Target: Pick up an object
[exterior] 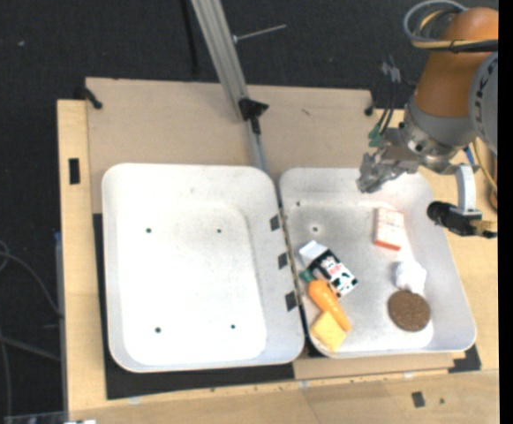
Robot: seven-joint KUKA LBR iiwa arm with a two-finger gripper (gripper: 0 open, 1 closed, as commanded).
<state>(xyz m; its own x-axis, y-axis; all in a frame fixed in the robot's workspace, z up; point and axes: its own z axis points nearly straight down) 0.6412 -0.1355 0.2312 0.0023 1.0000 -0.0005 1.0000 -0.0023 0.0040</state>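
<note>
The gripper is poised above the right bin; its opening cannot be told. The small carton just below should be squarely straddled.

A bare white left bin sits on the tan bench, touching the right bin along its inner edge. A slanted aluminium pole rises from the bench's far edge. Cables lie on the dark floor at left.
</note>
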